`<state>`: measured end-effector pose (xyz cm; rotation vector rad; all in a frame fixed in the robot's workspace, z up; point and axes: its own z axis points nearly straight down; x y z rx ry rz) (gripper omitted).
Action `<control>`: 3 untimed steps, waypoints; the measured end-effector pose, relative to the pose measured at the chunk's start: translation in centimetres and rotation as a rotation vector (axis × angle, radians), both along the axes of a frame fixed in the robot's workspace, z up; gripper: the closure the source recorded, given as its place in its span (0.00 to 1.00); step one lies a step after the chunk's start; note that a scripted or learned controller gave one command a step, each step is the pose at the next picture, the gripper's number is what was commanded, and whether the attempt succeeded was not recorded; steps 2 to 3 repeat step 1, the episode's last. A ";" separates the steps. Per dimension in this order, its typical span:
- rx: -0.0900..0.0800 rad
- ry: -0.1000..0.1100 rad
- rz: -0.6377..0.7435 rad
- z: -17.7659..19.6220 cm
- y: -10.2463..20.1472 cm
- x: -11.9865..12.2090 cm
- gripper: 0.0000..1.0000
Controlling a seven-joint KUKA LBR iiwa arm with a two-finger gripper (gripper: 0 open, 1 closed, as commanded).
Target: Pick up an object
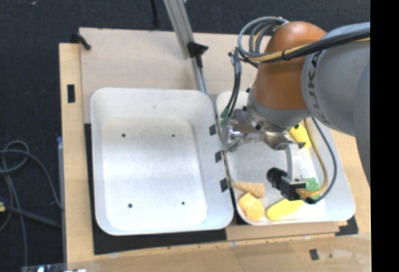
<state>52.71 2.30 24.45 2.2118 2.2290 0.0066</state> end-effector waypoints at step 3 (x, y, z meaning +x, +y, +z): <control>0.000 0.002 0.000 0.9 4.9 -0.1 1.00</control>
